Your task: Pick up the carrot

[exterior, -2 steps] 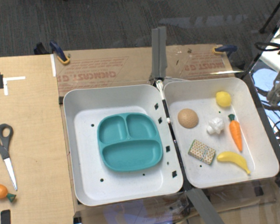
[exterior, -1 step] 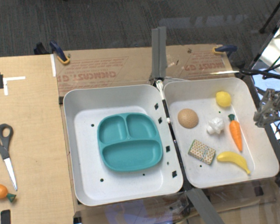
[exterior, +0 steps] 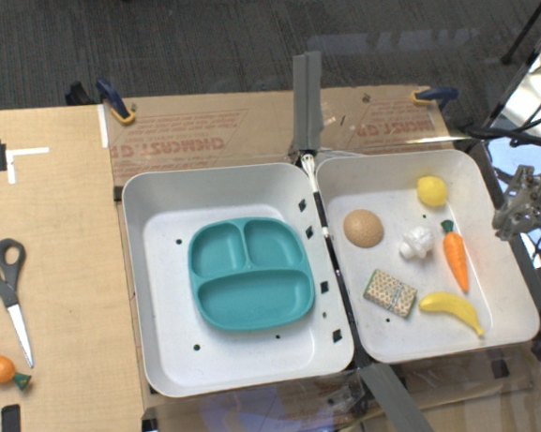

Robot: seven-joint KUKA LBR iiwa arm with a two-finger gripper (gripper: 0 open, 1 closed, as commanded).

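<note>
Overhead, you see the carrot (exterior: 455, 257) in the right bin (exterior: 506, 331), lying roughly lengthwise near the bin's right wall, green top pointing up-frame and tip pointing down toward the banana (exterior: 452, 311). Just left of it sits a small white lumpy object (exterior: 416, 243); the lemon (exterior: 431, 191) is above it, apart. A brown egg-shaped item (exterior: 364, 228) and a patterned sponge block (exterior: 389, 292) lie further left in the same bin. Your left bin (exterior: 155, 296) carries a teal divided plate (exterior: 251, 273). The hand (exterior: 519, 205) sits at the right bin's outer rim, right of the carrot and not touching it; whether it is released or clenched you cannot tell. On the desk (exterior: 50, 277) at far left lie scissors (exterior: 6, 290) and a second carrot (exterior: 0, 368).
</note>
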